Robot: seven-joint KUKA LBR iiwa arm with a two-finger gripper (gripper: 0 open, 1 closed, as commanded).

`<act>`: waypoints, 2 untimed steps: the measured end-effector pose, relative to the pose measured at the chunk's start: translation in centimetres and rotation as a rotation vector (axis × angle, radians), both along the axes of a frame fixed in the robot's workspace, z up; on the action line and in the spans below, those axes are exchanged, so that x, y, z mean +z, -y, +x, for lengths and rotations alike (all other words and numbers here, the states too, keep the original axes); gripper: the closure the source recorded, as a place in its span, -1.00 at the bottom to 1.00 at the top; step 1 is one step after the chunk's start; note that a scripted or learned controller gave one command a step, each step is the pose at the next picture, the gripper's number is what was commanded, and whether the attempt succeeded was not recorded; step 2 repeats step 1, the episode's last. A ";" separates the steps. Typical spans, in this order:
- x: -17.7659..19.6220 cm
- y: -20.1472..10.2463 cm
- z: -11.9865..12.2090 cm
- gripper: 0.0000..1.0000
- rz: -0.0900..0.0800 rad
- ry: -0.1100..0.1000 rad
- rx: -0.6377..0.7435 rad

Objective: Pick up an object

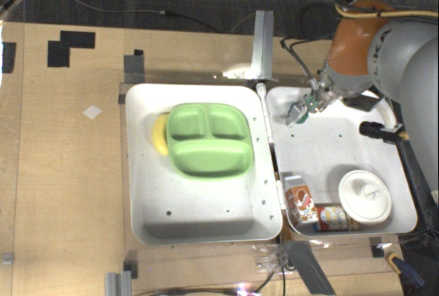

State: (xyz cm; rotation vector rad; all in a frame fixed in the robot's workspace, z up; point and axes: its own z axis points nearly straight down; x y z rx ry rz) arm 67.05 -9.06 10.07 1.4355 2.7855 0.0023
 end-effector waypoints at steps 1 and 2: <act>8.7 -8.8 0.0 1.00 0.005 0.001 -0.155; 8.7 -8.8 0.0 1.00 0.005 0.001 -0.155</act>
